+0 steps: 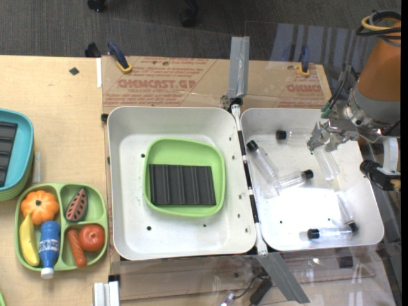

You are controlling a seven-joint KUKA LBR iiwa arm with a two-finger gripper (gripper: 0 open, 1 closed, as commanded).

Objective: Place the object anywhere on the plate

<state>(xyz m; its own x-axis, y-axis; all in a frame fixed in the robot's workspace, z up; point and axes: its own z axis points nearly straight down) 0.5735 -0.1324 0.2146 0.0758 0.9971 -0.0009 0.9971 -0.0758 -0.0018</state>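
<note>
Gripper (326, 137) at upper right of frame, over right bin (376, 218); jaw state cannot be told. Clear black-capped vials (290, 180) scattered in that bin, lying flat: the lower one's (330, 233) long axis runs left-right, cap left. Green plate (186, 152) in left bin (121, 190), holding dark ribbed insert (182, 185).

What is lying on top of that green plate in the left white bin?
A dark grey ribbed rectangular mat lies flat on the green plate, covering most of its middle. Whatever plate surface is beneath the mat is hidden. None of the clear tubes is on it.
</note>
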